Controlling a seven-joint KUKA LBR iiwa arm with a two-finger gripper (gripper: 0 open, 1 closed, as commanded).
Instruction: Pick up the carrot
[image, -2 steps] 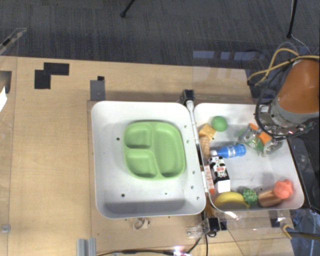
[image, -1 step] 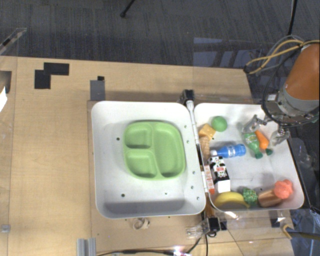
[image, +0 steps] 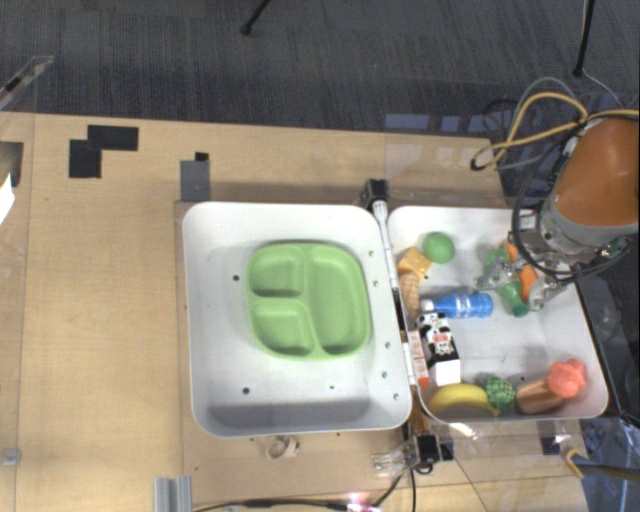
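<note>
The arm comes in from three o'clock, its gripper (image: 522, 272) low in the right bin (image: 590, 345), up near the bin's two o'clock corner. Right underneath it there's a flash of orange with a green tuft, and that looks like the carrot (image: 516, 283), lying on the bin floor just at the tool's tip. How wide the tool is set, or whether it has hold of anything, I can't tell from here; the wrist and cables crowd that spot.

Around it: a blue bottle (image: 462, 305) at the carrot's nine o'clock, a green ball (image: 437, 246) further toward ten o'clock, and a banana (image: 460, 399) along the bin's six o'clock edge. None of them is touching the carrot, as far as I can make out.

The left bin (image: 215, 395) carries a green divided plate (image: 305, 298), well apart from the action.

So my read: the reach is made and the tool is on target, but nothing is lifted. The carrot seems to sit on the floor, so the grasp and the lift are all yet to come.
</note>
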